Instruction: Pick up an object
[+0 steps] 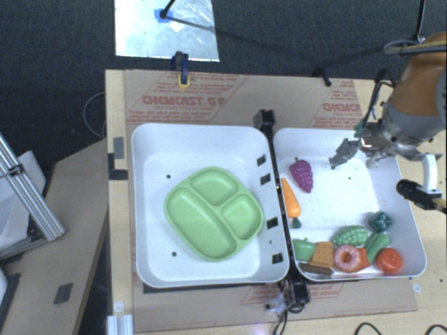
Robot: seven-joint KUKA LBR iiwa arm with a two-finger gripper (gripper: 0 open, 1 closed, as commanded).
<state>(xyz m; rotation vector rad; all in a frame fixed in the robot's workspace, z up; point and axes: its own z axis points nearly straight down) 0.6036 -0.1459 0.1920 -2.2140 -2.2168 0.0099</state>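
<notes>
Gripper above the right bin's far side, fingers spread wide, nothing between them; arm cut off at frame edge. Grapes just beside, nearer left. Carrot beyond; toy food pile well apart.

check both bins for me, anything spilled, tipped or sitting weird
Nothing spilled or damaged. The green divided plate lies flat in the left bin. In the right bin the toy foods bunch along the near edge; grapes and carrot lie apart.
</notes>
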